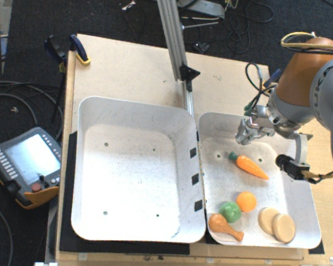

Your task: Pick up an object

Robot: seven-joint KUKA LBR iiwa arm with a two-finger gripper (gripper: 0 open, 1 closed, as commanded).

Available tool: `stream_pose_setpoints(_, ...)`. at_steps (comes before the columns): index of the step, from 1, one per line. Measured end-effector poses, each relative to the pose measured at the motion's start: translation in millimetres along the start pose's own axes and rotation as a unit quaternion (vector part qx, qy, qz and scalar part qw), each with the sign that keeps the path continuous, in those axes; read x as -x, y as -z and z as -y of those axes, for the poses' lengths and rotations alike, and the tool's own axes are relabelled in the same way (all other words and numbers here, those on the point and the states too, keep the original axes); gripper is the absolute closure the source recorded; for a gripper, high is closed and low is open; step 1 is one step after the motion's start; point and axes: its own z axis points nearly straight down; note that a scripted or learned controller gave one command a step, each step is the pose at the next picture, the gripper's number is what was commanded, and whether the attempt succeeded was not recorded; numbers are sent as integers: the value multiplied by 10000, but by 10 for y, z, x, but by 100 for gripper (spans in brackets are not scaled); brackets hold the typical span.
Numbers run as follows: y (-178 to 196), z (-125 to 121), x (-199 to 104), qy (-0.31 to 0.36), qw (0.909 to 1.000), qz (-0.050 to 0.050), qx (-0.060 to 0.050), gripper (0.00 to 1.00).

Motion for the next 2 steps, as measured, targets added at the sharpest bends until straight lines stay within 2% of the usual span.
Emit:
stream_pose_setpoints(1, 634, -14, -51, 24, 10000, 2, 12, 100)
stream_pose_setpoints(2, 687, -21, -54, 20, 10000, -1, -14, 100)
